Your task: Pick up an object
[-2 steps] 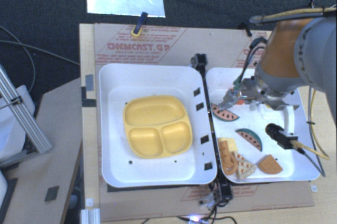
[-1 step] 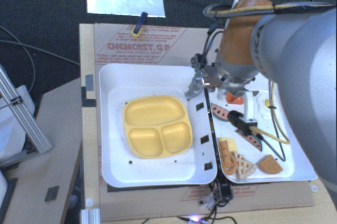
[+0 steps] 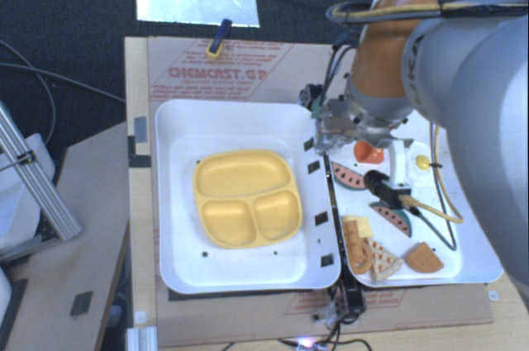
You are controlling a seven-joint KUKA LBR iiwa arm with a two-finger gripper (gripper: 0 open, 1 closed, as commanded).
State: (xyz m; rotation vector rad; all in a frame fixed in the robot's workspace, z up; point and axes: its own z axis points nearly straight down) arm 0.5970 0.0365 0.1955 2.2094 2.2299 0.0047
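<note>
The right bin holds several toy foods. A red watermelon slice lies by its left wall, and a second slice lies nearer the middle. An orange-red piece sits just below the wrist, with a fried egg to its right. At the front lie a tan waffle piece, a pizza wedge and a brown bread piece. My gripper hangs low over the wall between the two bins, at the back left of the right bin, just above the first watermelon slice.
The left bin holds a yellow divided plate. Cardboard lies under both bins, with a blue-and-yellow tool on its back edge. A metal rail stands at the far left.
</note>
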